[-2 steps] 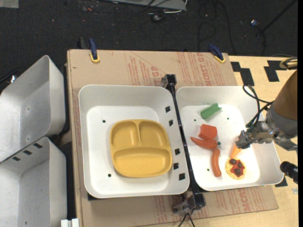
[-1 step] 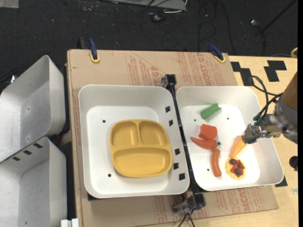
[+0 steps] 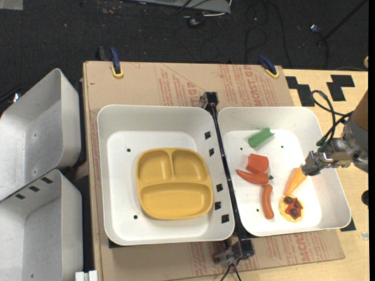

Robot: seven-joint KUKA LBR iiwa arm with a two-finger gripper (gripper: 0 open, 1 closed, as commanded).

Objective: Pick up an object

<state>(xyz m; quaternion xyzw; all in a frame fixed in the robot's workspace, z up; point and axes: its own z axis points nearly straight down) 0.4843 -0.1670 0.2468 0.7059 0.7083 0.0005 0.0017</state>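
Note:
The right bin (image 3: 306,115) holds several toy foods: a green piece (image 3: 261,137) at the back, a red pepper chunk (image 3: 258,162), a long red chili (image 3: 251,177), a sausage (image 3: 268,201), an orange carrot (image 3: 295,181) and a small pizza slice (image 3: 291,208). My gripper (image 3: 313,162) reaches in from the right and sits low at the carrot's upper end, touching or nearly touching it. The carrot lies tilted, its tip pointing toward the pizza slice.
The left bin (image 3: 111,122) holds a yellow divided plate (image 3: 174,183). A black divider (image 3: 220,157) runs between the bins. Two white containers (image 3: 35,133) stand off the bench at the left. Cables trail at the right edge.

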